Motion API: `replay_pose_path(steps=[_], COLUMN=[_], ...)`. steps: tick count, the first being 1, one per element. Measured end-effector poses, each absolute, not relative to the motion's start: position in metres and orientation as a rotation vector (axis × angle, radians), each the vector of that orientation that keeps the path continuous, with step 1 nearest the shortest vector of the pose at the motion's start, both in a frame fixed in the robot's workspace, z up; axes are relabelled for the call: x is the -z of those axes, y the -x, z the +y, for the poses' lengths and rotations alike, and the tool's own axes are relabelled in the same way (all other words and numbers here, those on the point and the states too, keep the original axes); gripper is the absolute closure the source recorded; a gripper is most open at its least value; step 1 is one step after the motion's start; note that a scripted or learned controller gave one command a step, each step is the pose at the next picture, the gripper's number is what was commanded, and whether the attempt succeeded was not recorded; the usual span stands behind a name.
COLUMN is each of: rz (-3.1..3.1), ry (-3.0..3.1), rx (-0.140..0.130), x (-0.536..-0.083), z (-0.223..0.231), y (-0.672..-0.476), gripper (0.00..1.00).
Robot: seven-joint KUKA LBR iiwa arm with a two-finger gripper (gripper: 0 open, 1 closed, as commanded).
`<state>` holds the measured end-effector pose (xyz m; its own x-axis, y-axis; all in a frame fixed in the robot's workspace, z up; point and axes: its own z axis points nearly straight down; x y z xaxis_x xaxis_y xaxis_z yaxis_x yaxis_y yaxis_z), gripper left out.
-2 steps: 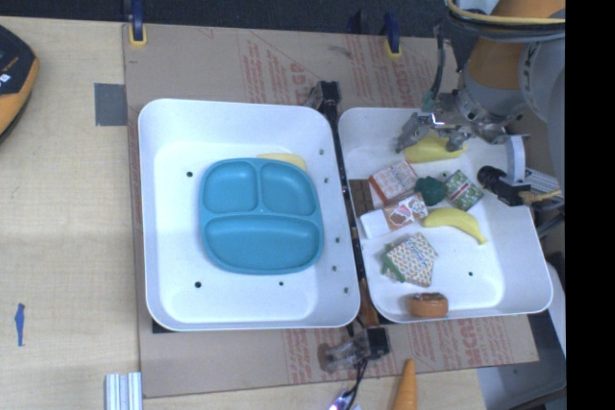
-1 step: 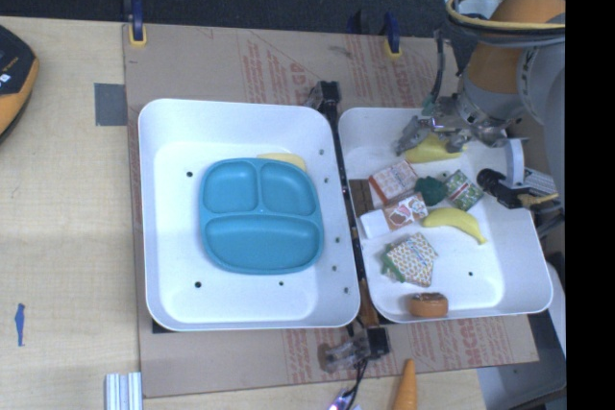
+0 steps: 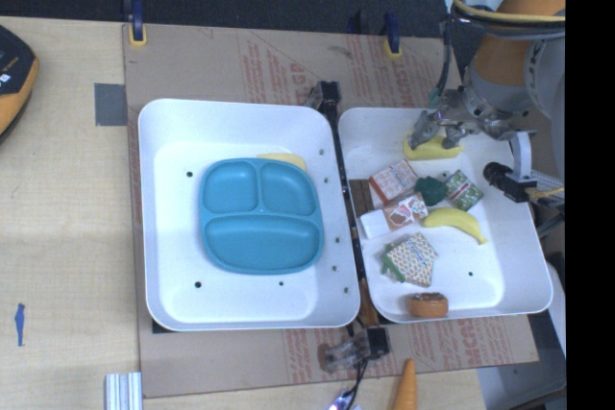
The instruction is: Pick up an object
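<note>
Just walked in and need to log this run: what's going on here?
A grey arm reaches in from the right, its gripper down in the right bin, right at a small yellow object near the far edge. Whether it has a hold on it can't be told. A banana, some small packets and a brown item lie nearby. The left bin holds a blue divided plate.

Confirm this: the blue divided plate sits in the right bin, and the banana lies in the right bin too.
Wrong on the plate. The camera view shows the blue divided plate in the left bin; the banana does lie in the right bin.
</note>
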<state>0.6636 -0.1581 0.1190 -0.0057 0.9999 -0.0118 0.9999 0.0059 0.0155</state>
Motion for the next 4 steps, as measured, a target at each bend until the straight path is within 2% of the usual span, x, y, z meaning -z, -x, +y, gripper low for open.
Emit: replay_pose_path(steps=[1,2,3,4], rz=[2.233,2.228,2.243,2.238], ry=[-2.217,-2.218,-2.242,-2.238], rx=[0.007,0.006,0.033,0.024], x=[-0.142,-0.141,-0.087,-0.088], z=[-0.117,-0.119,-0.138,-0.148], y=[-0.622,-0.623,-0.651,-0.651], gripper=[1.0,0.0,0.0,0.0])
